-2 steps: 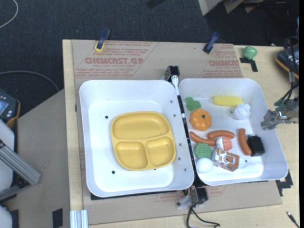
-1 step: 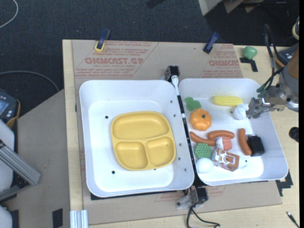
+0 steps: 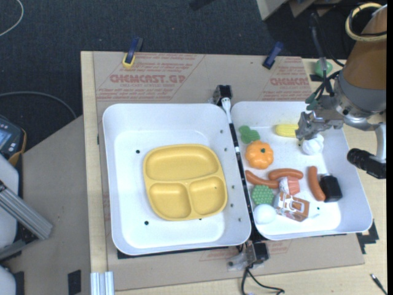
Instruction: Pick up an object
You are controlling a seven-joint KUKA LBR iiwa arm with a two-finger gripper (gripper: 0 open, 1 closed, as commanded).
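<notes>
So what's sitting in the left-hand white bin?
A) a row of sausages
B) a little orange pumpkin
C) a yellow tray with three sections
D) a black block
C: the yellow sectioned tray lies alone in the left bin, while the pumpkin and other toys are in the right bin.

The arm (image 3: 366, 60) reaches in from the right, hand (image 3: 311, 129) apparently pointing down.

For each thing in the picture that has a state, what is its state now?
pincer: low in the right bin, over a small white object
yellow divided tray: flat in the left bin, nothing in its compartments
orange pumpkin toy: upright, stem up
two sausages: lying flat
black block: lying beside another sausage
white ball: resting at the right bin's near edge
</notes>
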